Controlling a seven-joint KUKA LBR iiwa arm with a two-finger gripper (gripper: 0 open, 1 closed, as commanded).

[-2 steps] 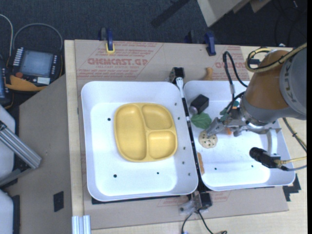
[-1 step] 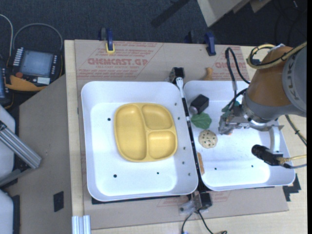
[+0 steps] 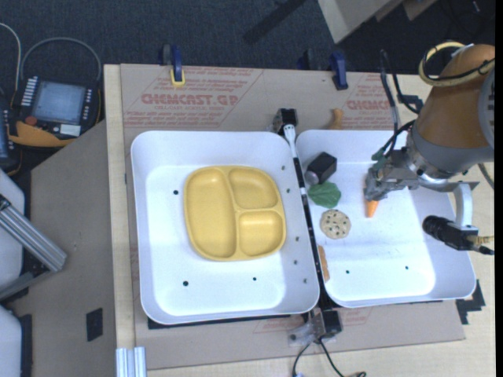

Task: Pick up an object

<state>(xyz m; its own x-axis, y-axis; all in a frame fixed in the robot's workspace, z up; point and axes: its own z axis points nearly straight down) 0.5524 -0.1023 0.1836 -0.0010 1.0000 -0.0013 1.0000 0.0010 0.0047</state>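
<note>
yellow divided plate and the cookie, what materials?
Yellow divided plate: looks like moulded plastic, semi-matte, with an even colour, soft highlights and rounded compartment walls. Cookie: tan disc with dark specks, probably a plastic or rubber toy; too small to be sure.

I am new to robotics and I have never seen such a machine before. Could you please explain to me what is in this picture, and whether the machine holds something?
The picture comes from one camera fixed above a bench, looking down at a slant. The grey machine with an orange band on the right is a robot arm. At its end is a gripper, a hand with two fingers.

The bench bears two shallow white bins. The left bin holds a yellow divided plate. The right bin holds a small black block, a green leaf-like piece, a round cookie and a small orange carrot-like piece.

The gripper is low over the right bin, and the orange piece pokes out just beneath it. I cannot tell from this angle whether it is really gripped.
</note>
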